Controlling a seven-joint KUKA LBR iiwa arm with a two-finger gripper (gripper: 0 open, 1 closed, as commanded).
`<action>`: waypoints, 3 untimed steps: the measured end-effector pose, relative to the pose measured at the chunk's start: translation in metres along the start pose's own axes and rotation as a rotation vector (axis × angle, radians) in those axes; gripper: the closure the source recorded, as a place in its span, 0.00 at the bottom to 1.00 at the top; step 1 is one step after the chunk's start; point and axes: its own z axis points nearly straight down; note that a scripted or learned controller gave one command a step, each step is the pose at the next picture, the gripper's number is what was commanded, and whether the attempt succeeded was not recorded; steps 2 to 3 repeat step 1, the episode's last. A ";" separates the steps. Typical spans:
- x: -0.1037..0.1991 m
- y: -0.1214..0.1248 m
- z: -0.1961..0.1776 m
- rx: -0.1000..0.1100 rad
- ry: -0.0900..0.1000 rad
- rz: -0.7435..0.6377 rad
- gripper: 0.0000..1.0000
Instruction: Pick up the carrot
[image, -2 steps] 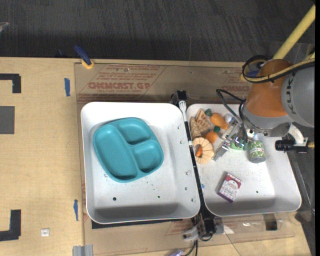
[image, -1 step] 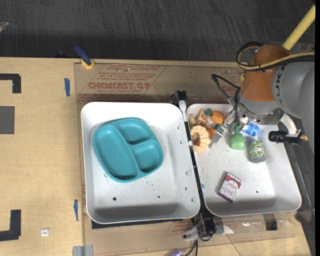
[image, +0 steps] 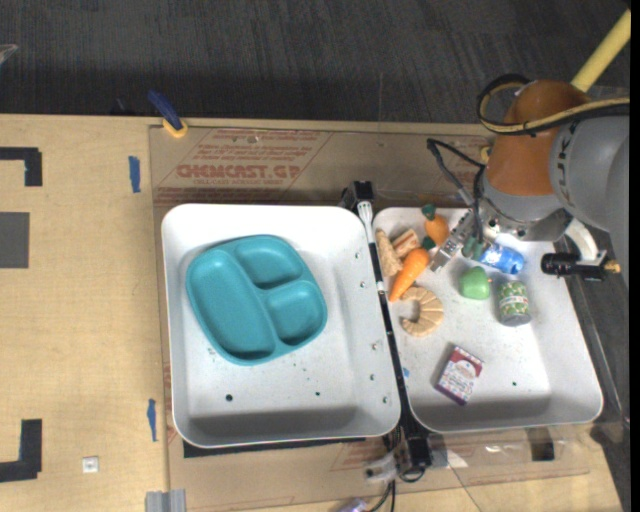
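Two glossy white bins (image: 270, 425), tapered orange carrot (image: 407, 272) beside ridged biscuit (image: 422, 312), fingers (image: 452, 246) above it, opening unclear.

bins (image: 190, 330) – glossy white plastic | tray (image: 256, 296) – matt teal plastic | bench (image: 70, 300) – cardboard

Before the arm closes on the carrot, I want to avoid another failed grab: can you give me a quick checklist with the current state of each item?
1. Carrot in view in the right bin: ok.
2. Claw close to the carrot: ok, just to its right.
3. Claw centred over the carrot: not ok.
4. Claw open: cannot tell.
5. Room around the carrot: not ok, cracker and round pastry crowd it.
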 end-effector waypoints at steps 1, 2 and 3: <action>0.080 0.019 -0.086 -0.006 0.009 0.215 1.00; 0.080 0.019 -0.086 -0.006 0.009 0.215 1.00; 0.080 0.019 -0.086 -0.006 0.009 0.215 1.00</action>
